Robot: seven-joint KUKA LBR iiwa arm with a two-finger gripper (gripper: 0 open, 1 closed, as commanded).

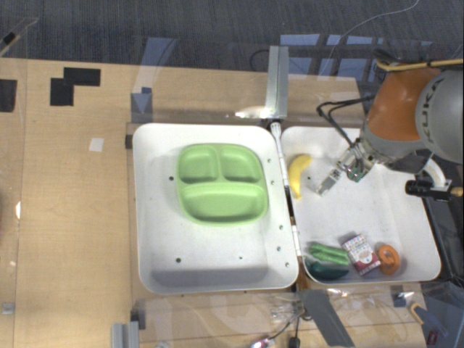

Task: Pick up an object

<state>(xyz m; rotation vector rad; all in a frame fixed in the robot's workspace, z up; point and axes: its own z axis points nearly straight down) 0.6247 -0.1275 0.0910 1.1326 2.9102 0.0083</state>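
A yellow banana (297, 174) lies at the left wall of the right bin (377, 216), near its back. My gripper (326, 183) hangs just to the right of the banana and slants down towards it, with a small gap between them. Nothing shows in the gripper. Along the right bin's front edge lie a green vegetable (328, 256), a small red and white box (360, 254) and an orange round item (388, 258).
A green divided plate (220, 182) sits in the middle of the left bin (156, 252). A metal divider (284, 194) separates the two bins. The arm's orange band (395, 107) and its cables hang over the right bin's back right corner.
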